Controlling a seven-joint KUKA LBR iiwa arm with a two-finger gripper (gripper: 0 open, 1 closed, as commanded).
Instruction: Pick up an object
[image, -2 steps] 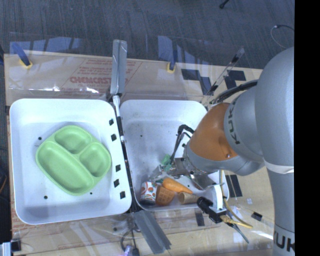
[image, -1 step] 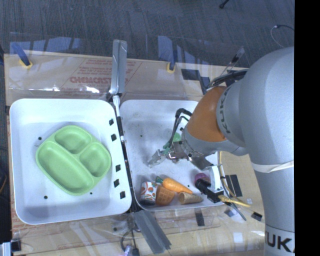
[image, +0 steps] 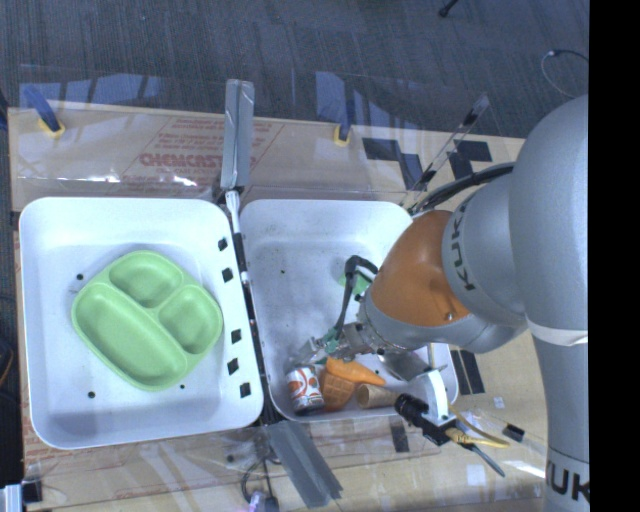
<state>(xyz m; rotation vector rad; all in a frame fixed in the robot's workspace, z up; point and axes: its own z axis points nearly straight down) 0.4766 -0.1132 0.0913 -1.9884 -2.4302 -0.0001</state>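
In the right bin (image: 290, 240) a small heap lies against the near wall. It holds a red and white can (image: 303, 388), an orange carrot-shaped toy (image: 352, 372) and a tan cylinder (image: 376, 397). A green and black piece (image: 354, 276) pokes out from behind the wrist. My gripper (image: 336, 346) is low in this bin, just above the carrot and the can, mostly hidden under the orange band. Something silvery shows at its tip; I cannot tell what it is.
The left bin (image: 60, 230) holds a light green divided plate (image: 147, 317) at its middle. A grey divider bar (image: 237, 135) runs between the bins. The arm's bulk covers the right half of the right bin.
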